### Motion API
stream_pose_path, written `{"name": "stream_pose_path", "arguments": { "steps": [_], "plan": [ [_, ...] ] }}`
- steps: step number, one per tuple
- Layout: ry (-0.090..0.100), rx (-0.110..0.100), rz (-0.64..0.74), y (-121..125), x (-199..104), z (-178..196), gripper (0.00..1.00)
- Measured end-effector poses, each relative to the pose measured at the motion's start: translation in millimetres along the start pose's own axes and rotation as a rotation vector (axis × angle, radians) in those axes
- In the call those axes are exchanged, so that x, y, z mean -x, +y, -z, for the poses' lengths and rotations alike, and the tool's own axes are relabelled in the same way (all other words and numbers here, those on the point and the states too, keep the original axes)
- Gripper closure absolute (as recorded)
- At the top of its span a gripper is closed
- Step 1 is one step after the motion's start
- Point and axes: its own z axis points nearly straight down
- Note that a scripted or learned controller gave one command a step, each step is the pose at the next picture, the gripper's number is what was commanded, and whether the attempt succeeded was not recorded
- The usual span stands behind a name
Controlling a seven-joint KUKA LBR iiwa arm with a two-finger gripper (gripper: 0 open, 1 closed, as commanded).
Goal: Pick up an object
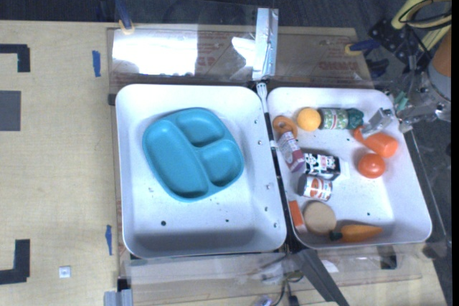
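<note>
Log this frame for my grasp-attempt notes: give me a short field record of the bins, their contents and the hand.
left bin: holds a blue divided plate
right bin: holds the small items
round items: yellow ball, orange-red ball
cans and bottles: green-labelled bottle lying on its side, black-and-white can, red-labelled can
near front wall: brown disc, carrot
hand: over the right bin's far right corner, beside an orange cup-like piece
fingers: state not readable
grasp: none visible
</note>
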Motion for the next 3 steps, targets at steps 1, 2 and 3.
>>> {"name": "stream_pose_path", "arguments": {
  "steps": [1,2,3],
  "plan": [
    [0.009,0.008,-0.134,23.5,-5.6,-88.4,0.00],
    [0.002,0.009,-0.135,23.4,-3.2,-78.3,1.00],
    [0.003,0.017,-0.072,83.8,-119.3,24.6,1.00]
  ]
}}
